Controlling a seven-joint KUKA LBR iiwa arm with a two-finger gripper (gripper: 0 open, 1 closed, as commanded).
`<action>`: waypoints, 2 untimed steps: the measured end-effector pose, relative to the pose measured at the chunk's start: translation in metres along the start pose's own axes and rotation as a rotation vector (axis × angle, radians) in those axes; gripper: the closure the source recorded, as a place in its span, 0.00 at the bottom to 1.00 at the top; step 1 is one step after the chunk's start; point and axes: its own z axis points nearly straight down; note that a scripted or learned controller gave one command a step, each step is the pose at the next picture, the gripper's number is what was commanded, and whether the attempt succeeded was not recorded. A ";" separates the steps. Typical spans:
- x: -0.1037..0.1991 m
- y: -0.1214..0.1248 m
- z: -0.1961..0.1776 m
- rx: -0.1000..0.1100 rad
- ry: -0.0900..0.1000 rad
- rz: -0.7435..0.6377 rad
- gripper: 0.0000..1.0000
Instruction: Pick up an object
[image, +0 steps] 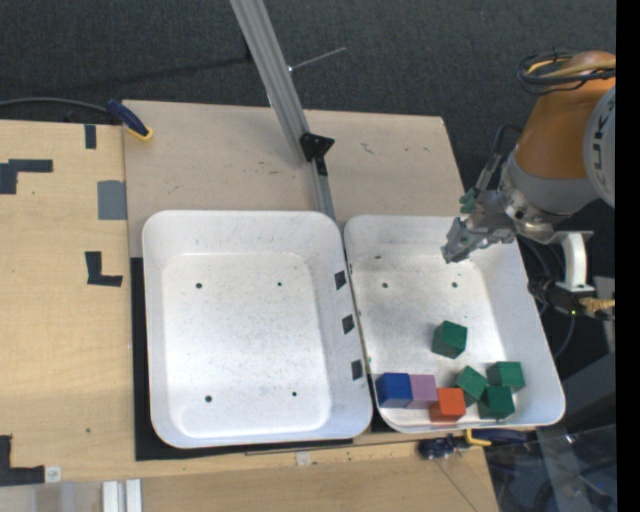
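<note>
The bench (400, 160) carries two white bins side by side. The left bin (160, 330) has nothing to pick; the right bin (400, 240) holds all the blocks, bunched toward its near edge. The arm (565, 140) reaches in from the right and hangs over the right bin's far end, with the gripper (458, 247) pointing down above bare floor, well apart from every block. Nothing sits between its tips; whether they are spread or pressed together I cannot tell at this size.

One green block (450, 338) stands alone near the bin's middle, the nearest to the gripper. The others crowd the near edge: blue (394, 389), purple (423, 388), orange (450, 402), and three more green ones (496, 388) touching or just beside each other.

I judge this to be the approach step, with no grasp begun. The next move calls for travelling toward the near edge, centring over a block and descending. The lone green block looks the easiest target, since nothing hems it in.
</note>
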 end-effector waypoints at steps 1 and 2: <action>0.064 0.001 -0.002 0.000 0.001 -0.003 1.00; 0.117 0.000 -0.008 -0.001 0.001 -0.003 1.00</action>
